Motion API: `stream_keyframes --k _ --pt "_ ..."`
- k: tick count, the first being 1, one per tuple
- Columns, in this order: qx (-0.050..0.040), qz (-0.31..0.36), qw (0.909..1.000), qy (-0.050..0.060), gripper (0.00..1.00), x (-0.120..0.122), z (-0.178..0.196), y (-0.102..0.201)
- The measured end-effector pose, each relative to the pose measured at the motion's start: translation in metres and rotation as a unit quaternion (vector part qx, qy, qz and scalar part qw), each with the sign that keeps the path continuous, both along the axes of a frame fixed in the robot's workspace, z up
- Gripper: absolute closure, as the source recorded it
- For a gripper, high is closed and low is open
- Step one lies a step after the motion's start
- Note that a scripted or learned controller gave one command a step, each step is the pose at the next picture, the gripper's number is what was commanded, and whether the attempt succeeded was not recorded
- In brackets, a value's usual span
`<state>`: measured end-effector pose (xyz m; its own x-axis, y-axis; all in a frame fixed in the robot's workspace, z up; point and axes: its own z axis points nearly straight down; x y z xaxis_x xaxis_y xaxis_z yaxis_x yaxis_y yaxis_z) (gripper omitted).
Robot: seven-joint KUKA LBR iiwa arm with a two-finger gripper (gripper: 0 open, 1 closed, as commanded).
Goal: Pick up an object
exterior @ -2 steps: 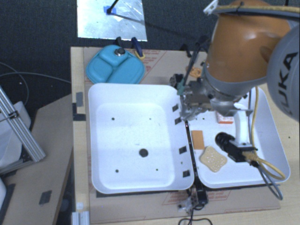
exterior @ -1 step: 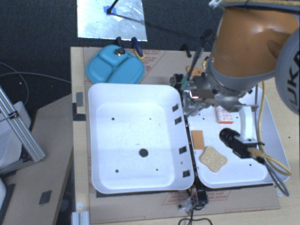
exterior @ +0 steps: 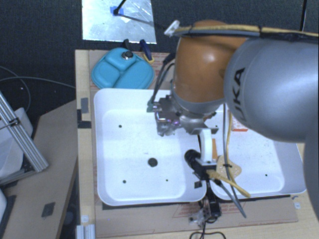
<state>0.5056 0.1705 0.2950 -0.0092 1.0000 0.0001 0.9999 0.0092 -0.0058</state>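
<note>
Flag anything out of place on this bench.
The blue dish sits on the bench behind the left bin, outside both bins. In the right bin, a tan tool seems to poke its thin ends over the front rim.

Arm (exterior: 279, 83): rounded, glossy grey casing, black lettering partly visible. Orange band (exterior: 204, 59) above wrist. Silver metal flange (exterior: 192, 114) beneath. Dark cables (exterior: 162, 81) along band's left. Yellow-and-black cable bundle (exterior: 224, 30) across top.

Left bin (exterior: 124, 143) mostly open, claw (exterior: 167, 126) inside, arm (exterior: 259, 83) overhanging right bin (exterior: 269, 158)
</note>
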Motion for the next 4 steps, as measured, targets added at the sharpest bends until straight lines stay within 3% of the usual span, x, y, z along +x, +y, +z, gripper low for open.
stream_keyframes --k 1,2,3,4 --pt "0.0025 -0.002 1.0000 -0.009 1.00 -0.018 0.101 -0.015" --pt "0.0017 -0.006 0.9999 -0.010 1.00 -0.018 0.195 -0.062" --pt "-0.0002 -0.001 1.0000 -0.001 1.00 -0.020 0.122 -0.023" --pt "0.0009 0.000 1.0000 -0.006 1.00 -0.018 0.137 -0.025"
